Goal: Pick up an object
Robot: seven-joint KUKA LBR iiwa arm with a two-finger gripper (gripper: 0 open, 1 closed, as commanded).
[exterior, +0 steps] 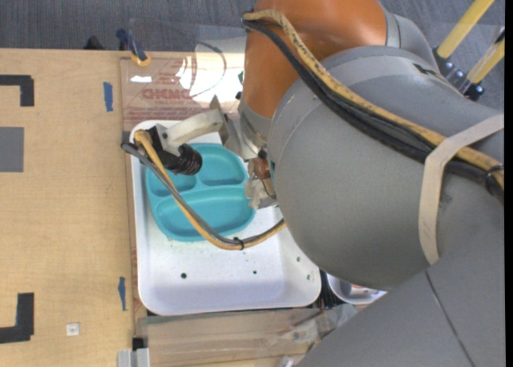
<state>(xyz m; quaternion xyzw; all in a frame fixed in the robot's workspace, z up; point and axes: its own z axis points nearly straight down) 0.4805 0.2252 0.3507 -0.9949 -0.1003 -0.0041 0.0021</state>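
Note:
A teal divided plate [200, 197] with three compartments lies in the upper part of the left white bin [216, 285]. My arm [361, 141] reaches in from the right and covers the plate's right edge. The gripper [258, 183] hangs low over that right edge, mostly hidden under the wrist; only a bit of metal shows. A yellow-sheathed cable with a black connector [184, 162] loops from the wrist across the plate's upper left compartment. I see nothing held.
The bin's lower floor is bare white with a few dark specks. A tan board [64, 197] with black tape marks lies left of the bin. A clear printed sheet [160, 93] sits behind it. The arm hides the right bin.

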